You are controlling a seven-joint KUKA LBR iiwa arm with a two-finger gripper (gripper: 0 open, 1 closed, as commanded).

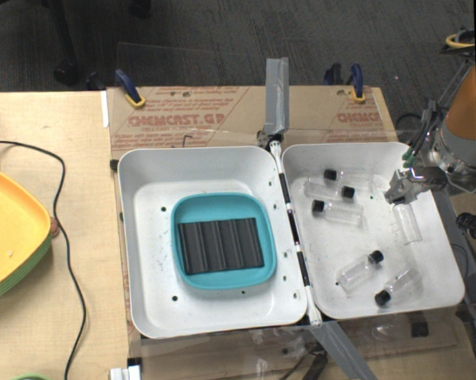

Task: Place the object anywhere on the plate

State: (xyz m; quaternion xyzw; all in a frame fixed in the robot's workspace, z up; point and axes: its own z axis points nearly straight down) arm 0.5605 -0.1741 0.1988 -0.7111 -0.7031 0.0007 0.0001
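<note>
Gripper [401, 187] sits at right of frame, over the right bin's [432, 299] upper right; can't tell finger opening or whether it has anything. A clear vial [405, 221] lies just below it on the bin floor. More black-capped clear vials [360, 270] scattered across that bin. Teal plate [224, 283] in left bin [138, 253], centre-left. Vials look light, rigid, slick and prone to roll; best gripped across the body mid-length. Cardboard [195, 116] at top reads roughly "CHEMCAST GP".
</note>
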